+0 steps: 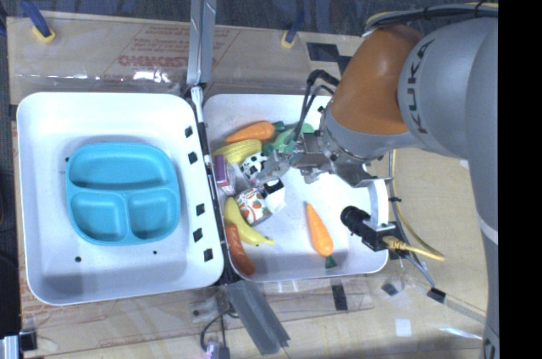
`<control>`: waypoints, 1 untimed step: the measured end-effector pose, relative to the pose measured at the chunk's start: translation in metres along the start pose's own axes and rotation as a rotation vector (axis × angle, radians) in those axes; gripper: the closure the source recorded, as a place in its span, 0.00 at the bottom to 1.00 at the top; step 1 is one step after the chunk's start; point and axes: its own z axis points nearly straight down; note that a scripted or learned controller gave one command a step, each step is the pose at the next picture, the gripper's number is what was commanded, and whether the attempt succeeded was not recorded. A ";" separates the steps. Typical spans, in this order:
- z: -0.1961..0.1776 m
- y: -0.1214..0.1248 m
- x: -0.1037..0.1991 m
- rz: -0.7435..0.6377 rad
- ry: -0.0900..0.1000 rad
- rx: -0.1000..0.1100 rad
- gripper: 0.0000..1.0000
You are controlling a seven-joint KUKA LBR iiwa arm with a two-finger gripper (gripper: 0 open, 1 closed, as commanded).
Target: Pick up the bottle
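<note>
- Two white bins share the desk; we see a blue divided tray (124,202) in the left one.
- Right bin (356,264): the bottle (254,205) lies near its left wall, crowded by a banana (241,223), corn (237,151) and two carrots (251,131).
- Pincer (273,165) sits just above the bottle; we cannot tell its state.
- "KUKA" shows on the arm (423,86).

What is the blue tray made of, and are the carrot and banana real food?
The blue tray looks like moulded plastic: one even colour, rounded compartments, a soft matte sheen. The carrot and banana look like toy plastic too: flat, bright colours and smooth, even surfaces, though the view is too coarse to be sure. They lie in the right white bin, which also looks like smooth plastic.
</note>
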 end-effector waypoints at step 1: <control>-0.001 0.056 -0.051 0.155 -0.002 -0.002 0.00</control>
